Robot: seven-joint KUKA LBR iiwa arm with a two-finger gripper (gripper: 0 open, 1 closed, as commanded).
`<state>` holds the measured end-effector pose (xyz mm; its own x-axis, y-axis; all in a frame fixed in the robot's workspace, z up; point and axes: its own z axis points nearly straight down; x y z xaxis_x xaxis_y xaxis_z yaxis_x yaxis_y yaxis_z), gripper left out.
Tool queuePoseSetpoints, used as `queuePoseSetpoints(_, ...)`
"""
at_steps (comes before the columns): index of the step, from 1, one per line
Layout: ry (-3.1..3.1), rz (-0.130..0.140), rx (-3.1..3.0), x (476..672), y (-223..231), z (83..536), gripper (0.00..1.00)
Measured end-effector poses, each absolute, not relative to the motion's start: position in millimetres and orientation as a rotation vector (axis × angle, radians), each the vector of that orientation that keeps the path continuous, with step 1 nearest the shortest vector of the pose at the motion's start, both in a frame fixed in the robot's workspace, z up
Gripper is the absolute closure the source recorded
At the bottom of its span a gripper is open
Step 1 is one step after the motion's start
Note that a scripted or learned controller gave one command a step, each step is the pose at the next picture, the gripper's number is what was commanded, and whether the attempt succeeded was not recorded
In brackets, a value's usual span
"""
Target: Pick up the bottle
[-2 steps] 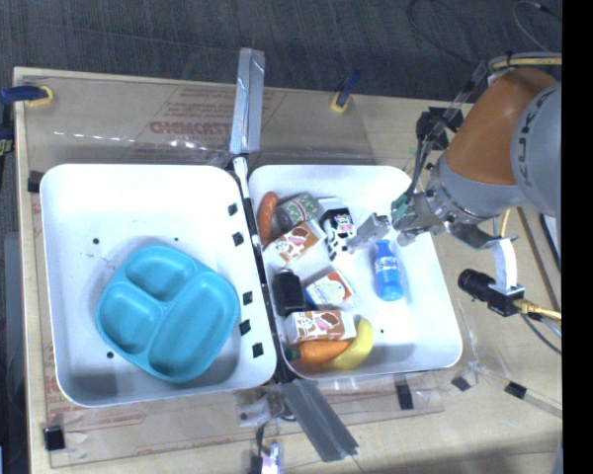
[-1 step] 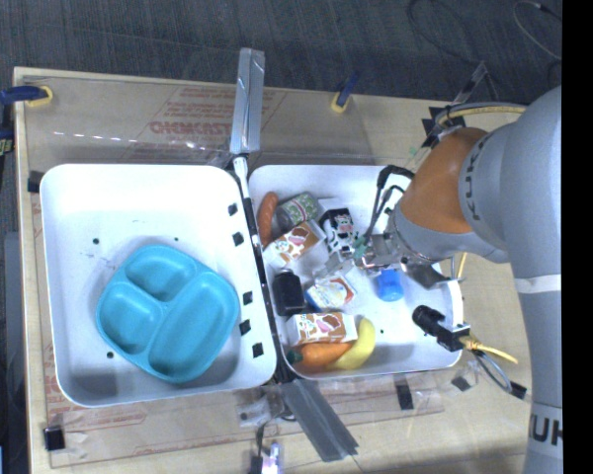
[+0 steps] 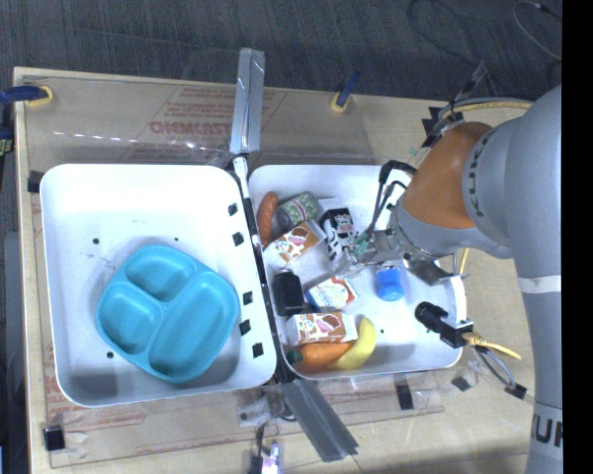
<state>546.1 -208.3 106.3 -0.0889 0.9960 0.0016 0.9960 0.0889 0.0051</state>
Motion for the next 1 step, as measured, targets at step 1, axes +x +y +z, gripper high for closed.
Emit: queuePoseSetpoints(1, 2.317, 0.008, 2.119, 546.1, -208.3, 106.4, 0.0)
